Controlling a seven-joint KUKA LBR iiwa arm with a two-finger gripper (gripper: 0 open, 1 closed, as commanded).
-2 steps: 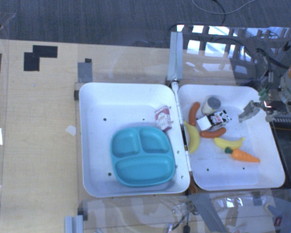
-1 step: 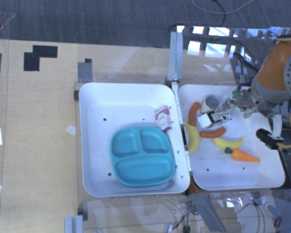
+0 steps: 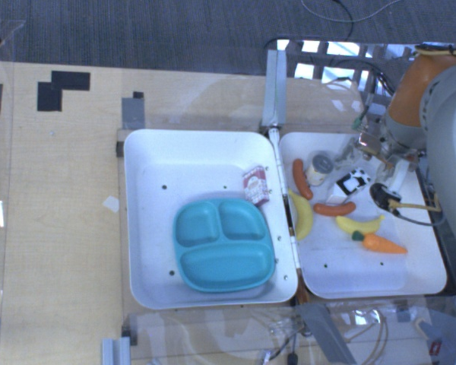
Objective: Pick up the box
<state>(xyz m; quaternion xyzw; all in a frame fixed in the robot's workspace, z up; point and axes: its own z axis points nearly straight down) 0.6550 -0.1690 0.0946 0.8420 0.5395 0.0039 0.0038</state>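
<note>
We see the box [image 3: 255, 185], a small red-and-white carton, lying near the right wall of the left bin [image 3: 148, 280], just above the blue divided plate [image 3: 223, 245]. The gripper [image 3: 365, 144] hangs over the back of the right bin [image 3: 425, 280], above the sausages [image 3: 302, 179], bananas [image 3: 304, 217] and carrot [image 3: 383, 242]. We cannot tell how the jaws stand; the wrist blurs them. To do this step well, we judge the arm should cross the divider, centre over the box, then descend squarely. The box lies well apart from the jaws, to their left and slightly nearer the camera.
</note>
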